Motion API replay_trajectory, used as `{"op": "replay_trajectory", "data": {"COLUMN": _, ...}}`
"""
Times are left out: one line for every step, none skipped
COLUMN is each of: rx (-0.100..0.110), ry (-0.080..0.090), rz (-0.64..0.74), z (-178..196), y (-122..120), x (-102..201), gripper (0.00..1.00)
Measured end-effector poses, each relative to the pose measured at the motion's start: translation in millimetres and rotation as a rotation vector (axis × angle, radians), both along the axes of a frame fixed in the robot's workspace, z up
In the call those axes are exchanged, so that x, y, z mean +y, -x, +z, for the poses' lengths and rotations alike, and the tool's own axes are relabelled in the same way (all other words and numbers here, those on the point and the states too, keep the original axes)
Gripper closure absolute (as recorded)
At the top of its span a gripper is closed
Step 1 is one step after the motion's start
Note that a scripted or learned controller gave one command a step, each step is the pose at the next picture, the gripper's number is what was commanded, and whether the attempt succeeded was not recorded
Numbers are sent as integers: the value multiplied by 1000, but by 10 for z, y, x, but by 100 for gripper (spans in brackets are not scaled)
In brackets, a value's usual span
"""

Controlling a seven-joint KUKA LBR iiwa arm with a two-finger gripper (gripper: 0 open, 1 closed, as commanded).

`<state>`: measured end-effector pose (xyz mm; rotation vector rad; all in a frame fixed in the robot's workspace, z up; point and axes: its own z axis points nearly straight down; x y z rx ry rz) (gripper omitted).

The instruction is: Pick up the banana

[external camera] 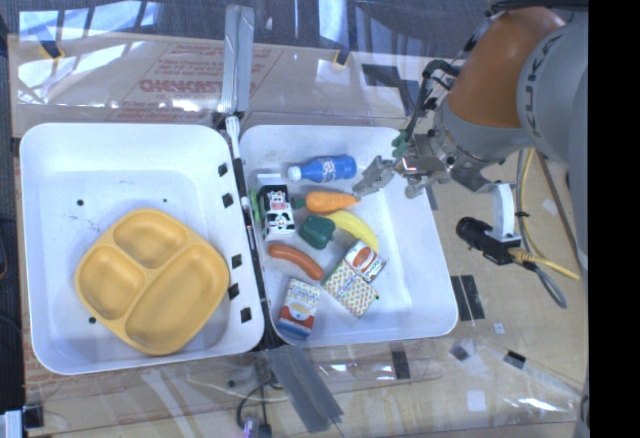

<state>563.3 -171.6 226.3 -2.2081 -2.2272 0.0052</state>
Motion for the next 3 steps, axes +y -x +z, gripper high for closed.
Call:
{"op": "replay_trajectory", "data": {"rx": -2, "ry": -2, "rz": 326, "z": -1266, "y": -339, "x": -88, "gripper": 0}}
{"op": "replay_trajectory", "data": {"rx": -1, "ry": -2, "rz": 330, "z": -1168, "y": -344, "x": -88, "gripper": 100}}
{"op": "replay_trajectory", "data": {"rx": -3, "ry": 1, "rz": 92, "z": -146, "y": -615, "x": 482, "gripper": 100}}
